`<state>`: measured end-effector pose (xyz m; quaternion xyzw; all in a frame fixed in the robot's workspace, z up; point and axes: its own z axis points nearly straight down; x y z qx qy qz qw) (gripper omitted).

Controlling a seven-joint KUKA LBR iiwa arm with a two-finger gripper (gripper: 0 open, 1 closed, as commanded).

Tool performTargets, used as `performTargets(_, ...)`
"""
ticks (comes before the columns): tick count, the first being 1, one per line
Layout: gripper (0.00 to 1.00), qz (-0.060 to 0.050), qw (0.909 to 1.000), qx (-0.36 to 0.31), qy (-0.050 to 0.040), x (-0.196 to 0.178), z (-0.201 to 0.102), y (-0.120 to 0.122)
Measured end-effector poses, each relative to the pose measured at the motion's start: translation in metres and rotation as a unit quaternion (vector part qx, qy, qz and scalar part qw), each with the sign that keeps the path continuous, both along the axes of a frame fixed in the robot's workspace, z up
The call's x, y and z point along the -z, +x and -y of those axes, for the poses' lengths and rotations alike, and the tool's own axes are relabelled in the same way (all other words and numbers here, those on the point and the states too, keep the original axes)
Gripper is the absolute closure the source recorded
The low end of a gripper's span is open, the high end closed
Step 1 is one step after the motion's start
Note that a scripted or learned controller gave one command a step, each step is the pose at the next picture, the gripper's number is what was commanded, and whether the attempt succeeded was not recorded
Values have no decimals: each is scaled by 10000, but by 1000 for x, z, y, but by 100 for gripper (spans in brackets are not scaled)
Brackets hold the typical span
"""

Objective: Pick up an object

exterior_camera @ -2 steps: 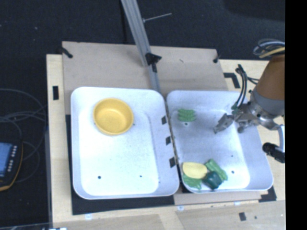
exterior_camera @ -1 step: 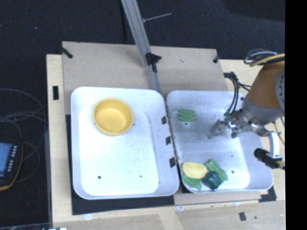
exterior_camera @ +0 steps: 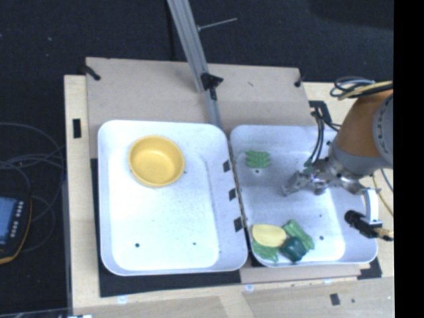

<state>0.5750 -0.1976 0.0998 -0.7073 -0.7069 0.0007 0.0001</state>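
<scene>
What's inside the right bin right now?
Right bin: a green ridged piece near the back, and a yellow piece with green pieces clustered at the front. The gripper hangs over its middle, covering some floor.

A robotics lab: bench (exterior_camera: 152,303) with white bins (exterior_camera: 165,244), loose cables (exterior_camera: 30,151).

Bench and dark floor from above

We see a pale wooden bench (exterior_camera: 76,257) on black carpeted floor (exterior_camera: 40,32), cables (exterior_camera: 26,164) trailing left, a grey metal pole (exterior_camera: 189,38) slanting overhead.

Bowl (exterior_camera: 156,161) in left bin (exterior_camera: 165,244), far corner.
</scene>
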Motion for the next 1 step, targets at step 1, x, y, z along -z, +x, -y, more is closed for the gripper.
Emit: performTargets(1,100,19,10000,2,3,-12,0,1)
